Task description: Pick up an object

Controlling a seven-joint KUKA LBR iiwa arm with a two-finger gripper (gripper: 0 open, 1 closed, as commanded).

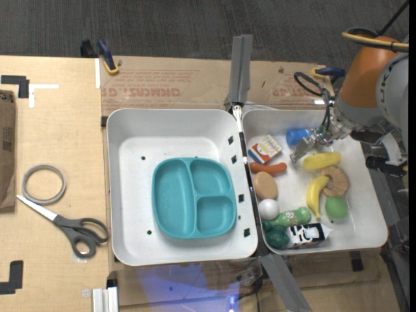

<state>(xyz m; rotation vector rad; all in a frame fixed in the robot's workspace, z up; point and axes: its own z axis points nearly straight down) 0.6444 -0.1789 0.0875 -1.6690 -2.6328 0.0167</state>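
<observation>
Gripper (311, 142) low in the right bin (364, 239), among the toy food

Nearest the camera a green bottle (289, 218) lies by the bin's front wall; beyond it a white egg (268, 208), banana (316, 192) and sausage (268, 169). Farther back the gripper hangs just above a yellow lemon (322, 160), near a blue piece (298, 136); I cannot tell how its fingers stand

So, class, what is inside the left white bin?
Inside the left bin lies a teal divided tray, its three compartments bare. Whatever the tray covers beneath it cannot be seen.
</observation>
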